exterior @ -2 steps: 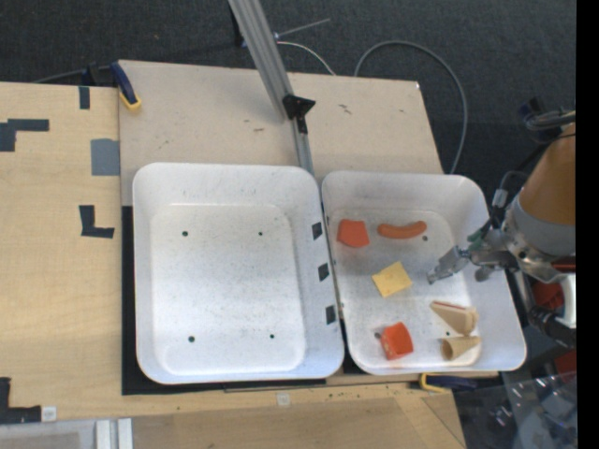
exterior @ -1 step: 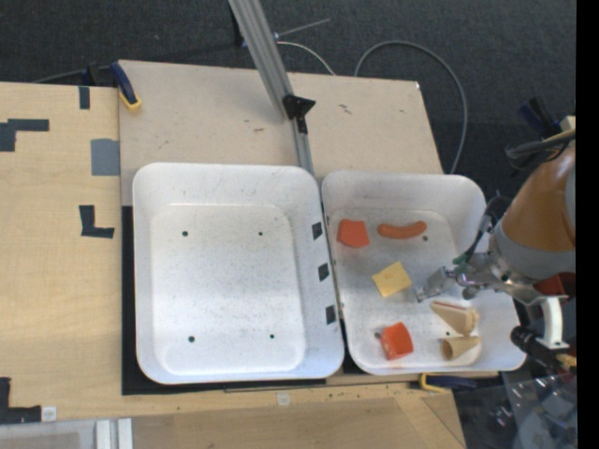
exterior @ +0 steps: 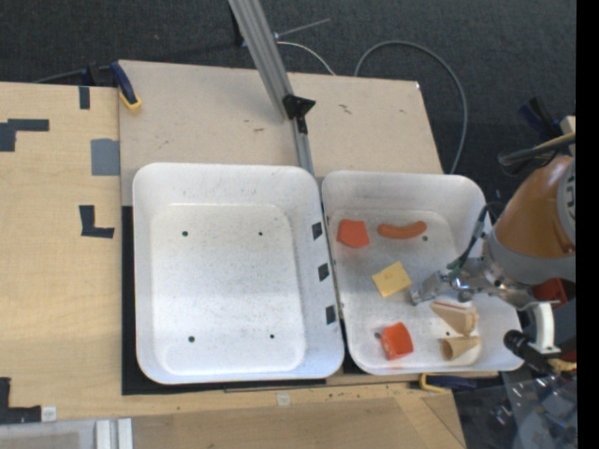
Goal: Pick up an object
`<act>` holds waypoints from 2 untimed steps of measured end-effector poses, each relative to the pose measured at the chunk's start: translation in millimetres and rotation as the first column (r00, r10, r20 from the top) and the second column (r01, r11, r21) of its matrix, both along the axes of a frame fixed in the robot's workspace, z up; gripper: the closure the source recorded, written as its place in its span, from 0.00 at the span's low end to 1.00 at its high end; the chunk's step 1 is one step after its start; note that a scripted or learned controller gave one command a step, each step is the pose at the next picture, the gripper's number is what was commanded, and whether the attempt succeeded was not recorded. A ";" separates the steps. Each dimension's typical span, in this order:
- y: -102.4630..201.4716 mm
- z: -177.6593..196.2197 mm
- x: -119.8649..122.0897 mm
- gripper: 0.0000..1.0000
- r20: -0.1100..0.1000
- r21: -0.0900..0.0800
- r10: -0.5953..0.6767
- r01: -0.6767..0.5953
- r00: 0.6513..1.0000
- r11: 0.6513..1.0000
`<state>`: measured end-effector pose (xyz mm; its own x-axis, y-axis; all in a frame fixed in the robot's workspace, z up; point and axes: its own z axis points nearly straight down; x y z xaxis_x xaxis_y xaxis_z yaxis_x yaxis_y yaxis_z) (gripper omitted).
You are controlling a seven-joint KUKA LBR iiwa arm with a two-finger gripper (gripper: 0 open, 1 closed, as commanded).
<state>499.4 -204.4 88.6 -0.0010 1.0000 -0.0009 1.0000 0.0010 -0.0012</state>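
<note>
Camera view: the arm (exterior: 538, 223) enters from the right edge, and its gripper (exterior: 432, 291) sits low over the right bin (exterior: 404, 183), just right of a yellow block (exterior: 391, 279); whether its claw is spread or pressed together cannot be told. An orange block (exterior: 352, 233) and an orange sausage-like piece (exterior: 402, 230) lie toward the bin's upper part, a red block (exterior: 397, 341) and two tan pieces (exterior: 456, 318) (exterior: 460, 348) near its lower edge. The left bin (exterior: 150, 185) fills the frame's centre-left
</note>
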 end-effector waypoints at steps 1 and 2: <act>0.5 10.6 0.3 1.00 0.001 0.000 0.000 0.000 1.000 1.000; -0.6 71.2 -4.8 1.00 0.005 -0.001 0.000 0.000 1.000 1.000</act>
